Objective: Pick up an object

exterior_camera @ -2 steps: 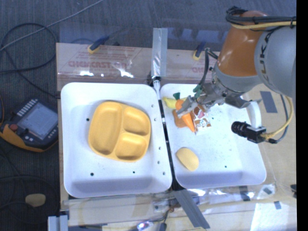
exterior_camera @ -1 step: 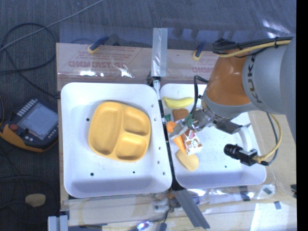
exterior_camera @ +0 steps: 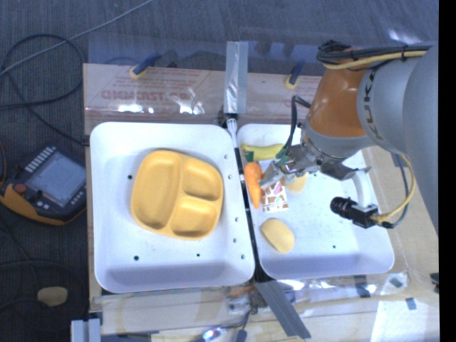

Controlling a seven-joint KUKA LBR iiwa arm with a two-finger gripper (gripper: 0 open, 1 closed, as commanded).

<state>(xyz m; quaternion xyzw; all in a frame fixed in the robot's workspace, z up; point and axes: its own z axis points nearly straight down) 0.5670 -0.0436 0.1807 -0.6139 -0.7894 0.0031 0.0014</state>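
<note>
My gripper [exterior_camera: 279, 177] hangs low in the right bin [exterior_camera: 342, 255], near its left wall, over a small white box with coloured patches [exterior_camera: 275, 199]. An orange carrot [exterior_camera: 252, 182] lies just left of the fingers along the bin's left wall. A yellow banana [exterior_camera: 262, 151] lies behind it at the bin's back left. A pale yellow potato-shaped piece [exterior_camera: 278, 235] rests nearer the front. A small pale yellow object [exterior_camera: 298, 182] peeks out right of the gripper. Nothing is visibly held.
The left bin [exterior_camera: 114, 262] holds a yellow three-compartment tray [exterior_camera: 178, 193]. A black cylindrical part [exterior_camera: 350, 210] on a cable hangs from the arm over the right bin. A teach pendant [exterior_camera: 44, 184] lies on the floor at left.
</note>
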